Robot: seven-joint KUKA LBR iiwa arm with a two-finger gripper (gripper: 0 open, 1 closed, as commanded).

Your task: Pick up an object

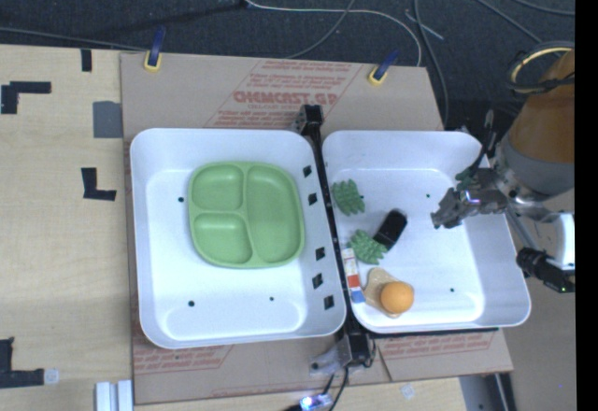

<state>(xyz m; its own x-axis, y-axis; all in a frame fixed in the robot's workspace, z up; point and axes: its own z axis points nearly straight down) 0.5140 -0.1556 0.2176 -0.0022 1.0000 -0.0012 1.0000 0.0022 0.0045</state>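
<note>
The right bin (pixel 467 162) holds several small items along its left side: a green leafy toy (pixel 348 197), a second green piece (pixel 366 246), a black block (pixel 390 228), an orange ball (pixel 397 297) on a tan piece, and a red, white and blue strip (pixel 351 274). My gripper (pixel 452 211) hangs over the right part of this bin, to the right of the black block and apart from it. Nothing shows between its fingers.
The left bin (pixel 159 213) holds a green divided plate (pixel 247 214). A black clip divider (pixel 318 204) joins the two bins. The arm's grey body (pixel 542 143) stands at the right bin's far right edge. Cables run across the dark floor behind.
</note>
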